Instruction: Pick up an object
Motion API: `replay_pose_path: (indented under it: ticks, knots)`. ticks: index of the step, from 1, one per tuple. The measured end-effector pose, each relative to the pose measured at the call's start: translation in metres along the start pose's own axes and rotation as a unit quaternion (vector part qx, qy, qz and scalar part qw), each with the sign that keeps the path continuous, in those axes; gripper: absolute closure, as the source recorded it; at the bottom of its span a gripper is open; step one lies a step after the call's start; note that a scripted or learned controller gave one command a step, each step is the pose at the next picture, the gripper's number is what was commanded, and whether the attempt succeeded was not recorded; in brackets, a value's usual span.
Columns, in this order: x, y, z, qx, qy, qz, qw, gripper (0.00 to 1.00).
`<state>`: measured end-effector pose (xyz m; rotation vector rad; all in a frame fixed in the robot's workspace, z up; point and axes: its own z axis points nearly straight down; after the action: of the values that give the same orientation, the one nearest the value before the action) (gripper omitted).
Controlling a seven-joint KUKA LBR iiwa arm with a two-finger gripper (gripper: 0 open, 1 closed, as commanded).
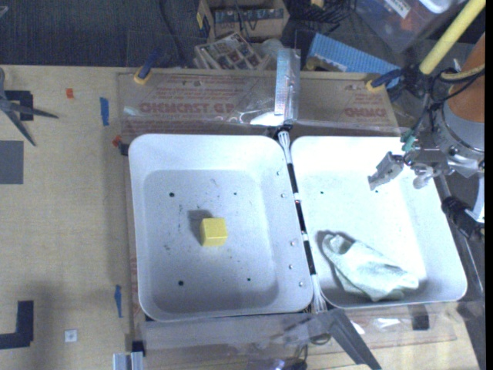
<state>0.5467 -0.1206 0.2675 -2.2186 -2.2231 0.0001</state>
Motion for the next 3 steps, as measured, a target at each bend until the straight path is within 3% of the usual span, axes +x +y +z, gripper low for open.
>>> replay_pose_path:
  ticks: [1,3]
  knots:
    - [0.0077,0.0915,0.0947,-0.002,0.0,0.088,0.9961,0.0]
    - [0.0077,0.0916,0.0945,-0.002,0.0,0.088,0.9961,0.0]
